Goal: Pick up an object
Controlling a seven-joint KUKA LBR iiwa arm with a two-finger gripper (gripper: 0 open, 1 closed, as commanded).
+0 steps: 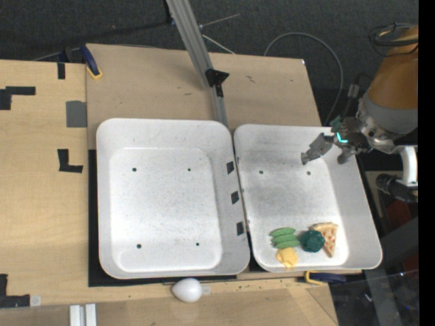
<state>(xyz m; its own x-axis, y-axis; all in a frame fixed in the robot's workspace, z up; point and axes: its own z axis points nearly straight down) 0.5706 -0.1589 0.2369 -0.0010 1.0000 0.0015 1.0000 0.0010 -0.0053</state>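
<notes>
Several small toy foods lie in the near corner of the right bin (272,182): a green pea pod (284,236), a yellow piece (287,256), a dark green lump (312,240) and a pizza slice (329,237). My gripper (326,155) hangs over the far right part of that bin, well away from the foods. It is open, its two dark fingers spread apart with nothing between them.
The left bin (163,195) lies beside the right one. A white egg (187,290) rests on the bench just in front of the left bin. A slanted grey metal bar (197,46) runs from the back down to the gap between the bins.
</notes>
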